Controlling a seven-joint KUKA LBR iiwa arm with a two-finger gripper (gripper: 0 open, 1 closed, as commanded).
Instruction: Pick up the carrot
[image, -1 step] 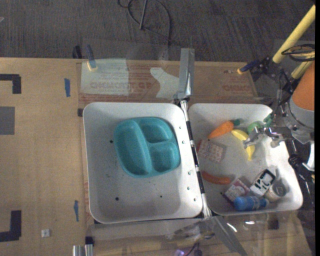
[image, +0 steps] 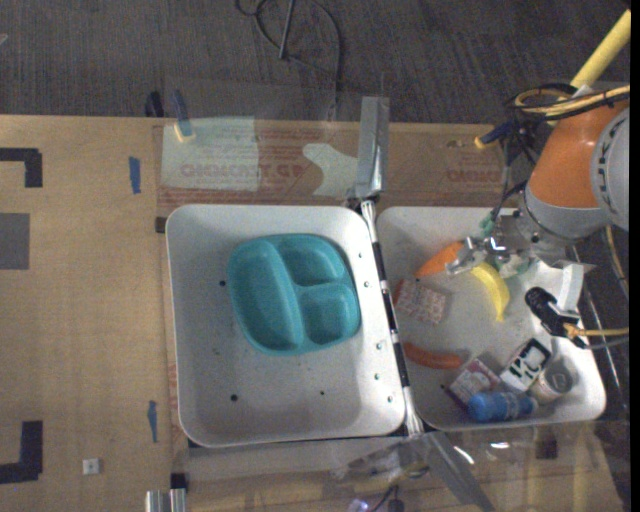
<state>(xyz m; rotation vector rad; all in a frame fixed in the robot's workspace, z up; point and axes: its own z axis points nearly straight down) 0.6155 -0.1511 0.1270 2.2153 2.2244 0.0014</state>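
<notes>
Nearest to us, in the right bin (image: 590, 400), we see a blue bottle (image: 497, 405) lying beside a small printed packet (image: 473, 378) and a white cup (image: 556, 380). Just beyond them a slim orange-red stick (image: 433, 356) rests on the bin floor; we judge this to be a different item, not the carrot. Farther on, a speckled packet (image: 424, 302) lies near the dividing wall, with a banana (image: 492, 289) to its right. The carrot (image: 440, 261) sits at the far side of this bin, its right end directly under the gripper (image: 478, 252). Whether the gripper is wide, narrow or closed on anything we cannot tell from this angle. To the left, the left bin (image: 200, 340) carries a teal divided plate (image: 295, 293).

Risks, as we judge them: the gripper meets the carrot at one end, not its middle, so the carrot could pivot or slip free on lifting. The banana lies just beside it and could be nudged or caught instead.
</notes>
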